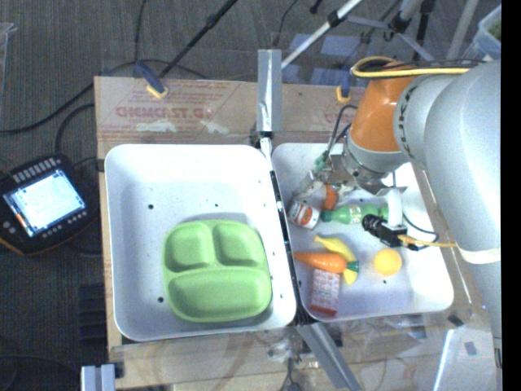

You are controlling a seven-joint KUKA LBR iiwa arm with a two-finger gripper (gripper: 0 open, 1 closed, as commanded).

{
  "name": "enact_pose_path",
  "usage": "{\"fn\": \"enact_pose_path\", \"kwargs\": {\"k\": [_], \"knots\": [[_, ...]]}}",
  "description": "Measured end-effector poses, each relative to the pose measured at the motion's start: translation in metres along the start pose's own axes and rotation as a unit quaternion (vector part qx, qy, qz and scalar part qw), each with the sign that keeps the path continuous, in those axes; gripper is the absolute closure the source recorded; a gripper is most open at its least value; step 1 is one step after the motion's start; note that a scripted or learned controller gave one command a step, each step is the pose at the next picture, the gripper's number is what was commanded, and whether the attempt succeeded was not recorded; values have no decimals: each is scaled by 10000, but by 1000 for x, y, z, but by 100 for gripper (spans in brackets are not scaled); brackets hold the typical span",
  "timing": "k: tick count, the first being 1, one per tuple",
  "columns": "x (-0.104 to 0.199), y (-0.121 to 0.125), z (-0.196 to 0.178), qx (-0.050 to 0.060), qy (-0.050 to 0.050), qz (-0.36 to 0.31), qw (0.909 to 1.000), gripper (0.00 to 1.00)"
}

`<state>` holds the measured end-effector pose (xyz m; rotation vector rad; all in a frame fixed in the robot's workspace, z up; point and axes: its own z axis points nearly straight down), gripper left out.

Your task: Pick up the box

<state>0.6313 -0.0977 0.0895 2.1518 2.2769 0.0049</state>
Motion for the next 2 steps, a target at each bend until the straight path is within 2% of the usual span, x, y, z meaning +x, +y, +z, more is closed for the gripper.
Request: {"fn": "enact_pose_path", "kwargs": {"k": [1,2], "knots": [[0,2,-13,-40,6,5,10000,100],[85,17,-94,55,12,1164,9932,100]]}}
